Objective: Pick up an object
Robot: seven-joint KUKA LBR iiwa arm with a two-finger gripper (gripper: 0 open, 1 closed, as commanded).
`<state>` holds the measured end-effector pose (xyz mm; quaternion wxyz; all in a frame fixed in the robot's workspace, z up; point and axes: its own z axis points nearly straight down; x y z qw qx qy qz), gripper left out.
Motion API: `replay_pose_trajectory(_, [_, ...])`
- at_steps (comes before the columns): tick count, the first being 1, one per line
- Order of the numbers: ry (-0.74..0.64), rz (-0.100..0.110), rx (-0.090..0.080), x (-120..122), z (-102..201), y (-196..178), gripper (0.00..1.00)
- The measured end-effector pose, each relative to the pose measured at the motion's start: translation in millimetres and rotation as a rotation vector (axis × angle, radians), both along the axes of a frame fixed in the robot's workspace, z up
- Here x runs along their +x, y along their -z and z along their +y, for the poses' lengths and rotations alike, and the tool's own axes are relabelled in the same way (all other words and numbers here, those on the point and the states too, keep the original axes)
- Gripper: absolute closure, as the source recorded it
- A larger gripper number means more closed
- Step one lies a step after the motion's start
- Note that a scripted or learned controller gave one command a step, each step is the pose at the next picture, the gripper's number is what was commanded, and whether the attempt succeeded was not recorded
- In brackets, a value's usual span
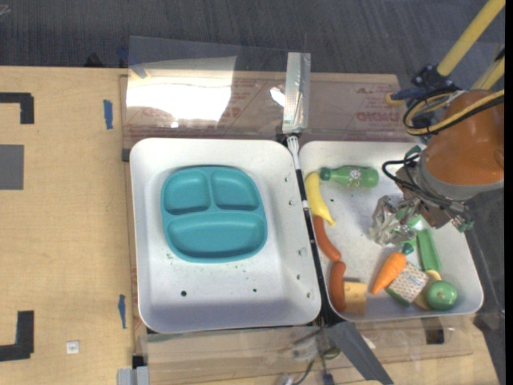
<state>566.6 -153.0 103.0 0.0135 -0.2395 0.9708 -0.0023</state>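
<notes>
Hanging low over the right bin [473, 257], the gripper [394, 221] sits in a metallic blur — whether its fingers are spread or closed, I cannot tell. Just below it lies a carrot [389, 270]; left of it, a banana [318, 200]

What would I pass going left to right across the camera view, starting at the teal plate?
Teal plate → banana → green bottle → carrot → green apple.
</notes>
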Motion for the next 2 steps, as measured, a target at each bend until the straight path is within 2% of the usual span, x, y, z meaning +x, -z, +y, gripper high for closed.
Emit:
replay_pose_trajectory(1, [0.000, 0.001, 0.001, 0, 0, 1, 0.00])
replay_pose_trajectory(2, [-0.100, 0.016, -0.003, 42, -17, 14, 0.00])
